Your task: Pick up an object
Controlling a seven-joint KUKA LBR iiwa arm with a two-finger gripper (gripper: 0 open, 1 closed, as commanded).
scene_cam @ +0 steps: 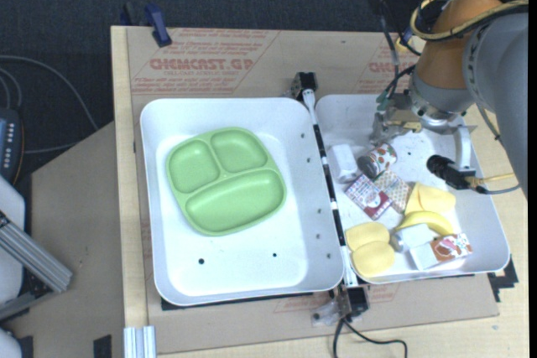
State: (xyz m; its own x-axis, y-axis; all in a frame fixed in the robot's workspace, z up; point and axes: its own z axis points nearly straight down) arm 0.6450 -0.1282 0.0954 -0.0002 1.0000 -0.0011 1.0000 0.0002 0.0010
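Your gripper (pixel 388 123) hangs low at the back of the right bin (pixel 495 260), and you cannot tell how it is set, because the wrist hides it from above. Just under it lies a small can (pixel 379 160) on its side, with red and white on its label; it looks like the closest thing to grab. A can like that is likely light, hard and smooth, so it may roll or slip. You would do best to pinch it across its round middle. Beside it is a flat packet (pixel 367 194) with a red checked pattern, thin and bendy, hard to lift off the floor. Near the front are yellow toy foods: a banana (pixel 424 221) and a round piece (pixel 369 236), likely light plastic and a bit slippery. A small carton (pixel 450 246) with red on it lies beside them; its words are too small to read. The left bin (pixel 159 117) holds a green tray (pixel 225 180). On the bench board you can read "CHEMCAST" in red letters (pixel 200 63).
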